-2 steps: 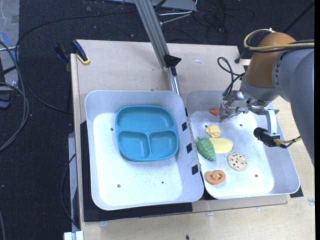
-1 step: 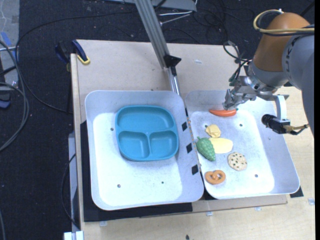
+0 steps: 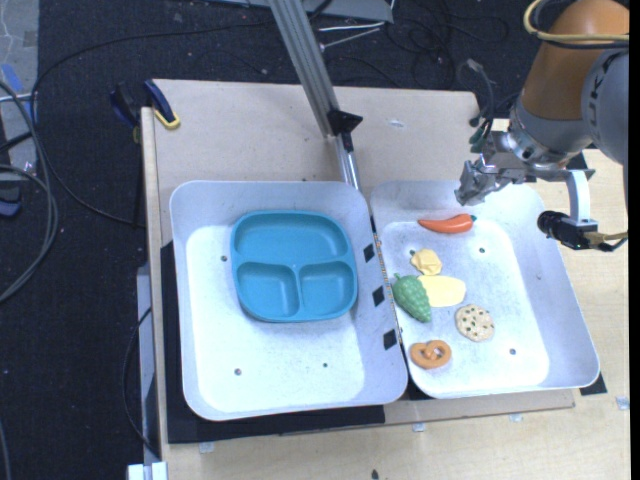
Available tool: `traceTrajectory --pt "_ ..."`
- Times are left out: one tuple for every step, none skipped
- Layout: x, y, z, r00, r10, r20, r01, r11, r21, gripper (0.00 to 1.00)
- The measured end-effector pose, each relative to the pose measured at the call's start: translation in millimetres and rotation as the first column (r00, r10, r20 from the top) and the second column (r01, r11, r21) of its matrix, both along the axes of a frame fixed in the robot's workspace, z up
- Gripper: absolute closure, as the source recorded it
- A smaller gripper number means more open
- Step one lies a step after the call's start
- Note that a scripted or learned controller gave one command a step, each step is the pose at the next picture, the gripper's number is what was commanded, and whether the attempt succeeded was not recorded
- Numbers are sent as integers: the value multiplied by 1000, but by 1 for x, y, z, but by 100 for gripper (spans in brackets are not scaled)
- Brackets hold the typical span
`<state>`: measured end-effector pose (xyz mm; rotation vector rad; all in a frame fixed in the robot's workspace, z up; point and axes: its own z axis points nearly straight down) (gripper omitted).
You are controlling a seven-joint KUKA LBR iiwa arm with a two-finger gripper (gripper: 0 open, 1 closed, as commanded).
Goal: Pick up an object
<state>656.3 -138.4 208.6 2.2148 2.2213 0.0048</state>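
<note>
Wooden desk (image 3: 420, 108) carries two shallow white bins side by side. Left bin (image 3: 200, 368): blue three-compartment plastic tray (image 3: 295, 266) near its centre, likely a drop spot. Right bin (image 3: 540, 358): toy food clustered toward its left edge, namely green leafy piece (image 3: 411, 297), speckled cookie (image 3: 474, 322), brown pretzel (image 3: 431, 353), and orange carrot-like piece (image 3: 445, 224) by the far edge. End effector (image 3: 470, 192) poised just beyond the carrot, probably targeting it; finger spacing too small to tell.

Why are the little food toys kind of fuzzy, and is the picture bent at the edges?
In the camera view the picture is low in detail, so the cookie and pretzel look soft; light is even, with faint shadows beside the blue tray; the white bin edges curve slightly, hinting at lens bend; the gripper looks a bit blurred.
</note>
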Motion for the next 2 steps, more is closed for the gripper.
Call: traceTrajectory --pt "-3 -9 56 1000 -3 2 3 1000 -1 100" --pt "-15 44 43 1000 4 -7 -4 1000 2 100"
